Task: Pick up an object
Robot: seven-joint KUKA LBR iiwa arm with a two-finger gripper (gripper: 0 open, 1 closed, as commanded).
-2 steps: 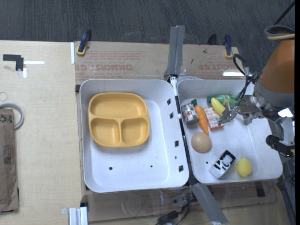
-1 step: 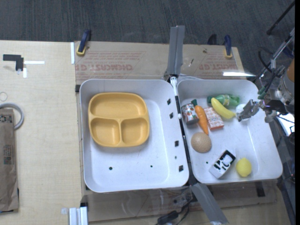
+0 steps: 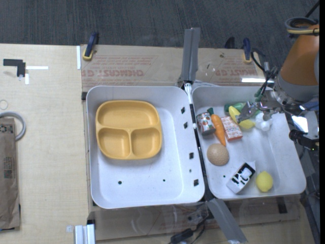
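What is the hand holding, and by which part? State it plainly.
It cannot be told. The hand is low over the right bin's far end, by a yellow item; no item visibly sits in its grip.

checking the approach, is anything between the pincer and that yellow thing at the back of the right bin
Nothing visible stands between them. The pincer is already right at the yellow object near the back of the right bin. The small box and carrot lie to its left in the camera view, off that path.

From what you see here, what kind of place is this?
Probably a robotics lab bench for pick-up trials: two white bins clamped side by side on cardboard, a robot arm reaching in, and toy food such as a lemon and carrot.
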